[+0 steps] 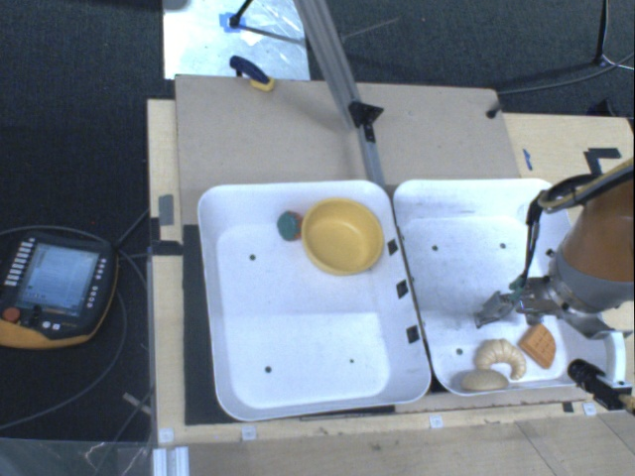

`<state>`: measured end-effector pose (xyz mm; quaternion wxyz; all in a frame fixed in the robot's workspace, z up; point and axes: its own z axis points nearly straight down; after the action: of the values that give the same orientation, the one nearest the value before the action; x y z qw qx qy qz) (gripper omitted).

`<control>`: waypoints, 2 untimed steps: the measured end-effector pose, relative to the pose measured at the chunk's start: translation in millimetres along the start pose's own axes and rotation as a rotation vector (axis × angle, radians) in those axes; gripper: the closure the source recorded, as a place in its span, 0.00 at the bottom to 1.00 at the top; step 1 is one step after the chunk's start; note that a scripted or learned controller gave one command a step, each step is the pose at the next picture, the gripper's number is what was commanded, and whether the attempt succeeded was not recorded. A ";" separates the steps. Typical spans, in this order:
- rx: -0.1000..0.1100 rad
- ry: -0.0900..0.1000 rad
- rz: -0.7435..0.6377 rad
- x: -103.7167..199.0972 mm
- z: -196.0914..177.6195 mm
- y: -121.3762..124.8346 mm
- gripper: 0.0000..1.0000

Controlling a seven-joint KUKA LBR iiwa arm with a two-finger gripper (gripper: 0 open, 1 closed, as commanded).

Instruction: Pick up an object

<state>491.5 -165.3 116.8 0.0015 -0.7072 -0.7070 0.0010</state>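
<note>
In the right bin (451,256), my gripper (504,308) hangs low near the front right part. Just below it lies a pale croissant-shaped piece (502,356), and a beige oval piece (482,379) rests at that piece's left end. An orange waffle-like cracker (539,345) lies to the right of the croissant, under the wrist. None of these shows as held. In the left bin (298,355), a yellow bowl (342,236) sits at the back right with a small teal object (289,225) touching its left side.
The arm's orange band (600,241) rises over the right bin's right edge, with a black cable (536,216) looping beside it. A grey pole (337,62) slants across the cardboard behind the bins. A teach pendant (55,286) lies on the floor at left.
</note>
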 end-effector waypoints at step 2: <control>-0.008 -0.002 0.000 -8.7 -59.0 0.8 1.00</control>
<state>492.6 -174.1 175.9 -0.0021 -0.7071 -0.7071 -0.0011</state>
